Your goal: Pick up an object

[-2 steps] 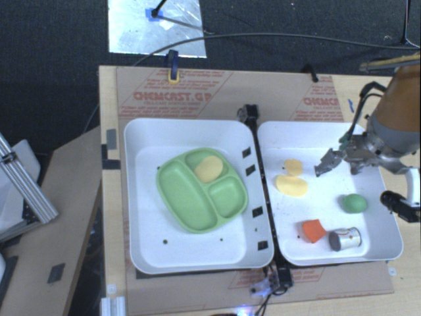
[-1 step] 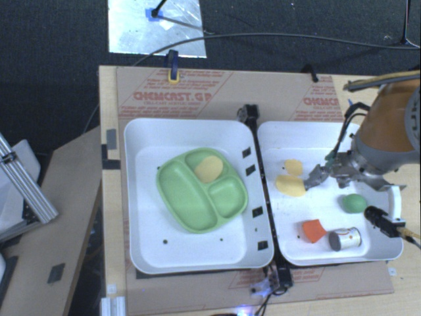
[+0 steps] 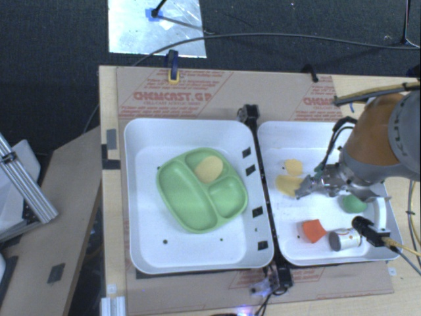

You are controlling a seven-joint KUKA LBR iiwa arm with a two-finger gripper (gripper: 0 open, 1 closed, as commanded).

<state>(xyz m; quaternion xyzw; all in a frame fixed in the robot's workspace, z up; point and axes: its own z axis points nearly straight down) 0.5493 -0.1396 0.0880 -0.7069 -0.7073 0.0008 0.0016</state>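
At six o'clock in your right white bin lay an orange block and a grey cylinder. Farther up, the jaws hung at the pale yellow piece; you could not tell their opening or whether they held it. A glancing close might have nudged it away.

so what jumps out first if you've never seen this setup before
Probably the green divided plate in the left bin, with a yellow piece in its top compartment. Next, the grey and orange arm reaching over the right bin, its gripper low beside a yellow item. An orange block sits near that bin's front.
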